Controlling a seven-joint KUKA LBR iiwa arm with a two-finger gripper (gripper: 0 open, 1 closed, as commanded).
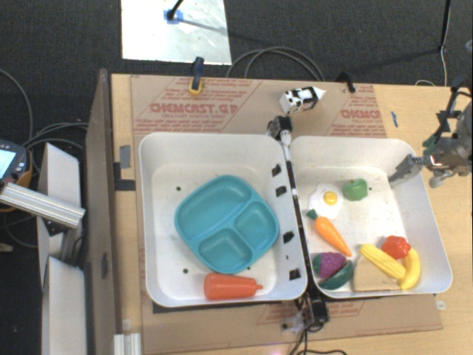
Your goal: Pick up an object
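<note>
Down at the front edge, an orange bottle [230, 286] lies on its side in the left bin [159, 198], just below a teal divided plate [227, 222]. Right bin [436, 250] has the toy food: a fried egg [326, 201] and a green apple [355, 189] toward the back, a carrot [331, 235] in the middle, then purple grapes [329, 262], corn [381, 260], a red pepper [395, 246], a banana [412, 268] and a tan slab [371, 276] along the front.

Both bins sit on a cardboard sheet [222, 106] with red print, on a wooden bench [451, 198]. A yellow clamp [196, 76] grips the cardboard's back edge, and a small black-and-white toy [301, 98] sits behind the bins. Dark carpet behind, with a shiny square sheet [176, 21] and loose cables.

The gripper [406, 168] hangs at the far right, over the right bin's back right corner, well apart from the food. Nothing is between its fingers; whether they're spread or pressed together, I can't tell, too small and blurry.
</note>
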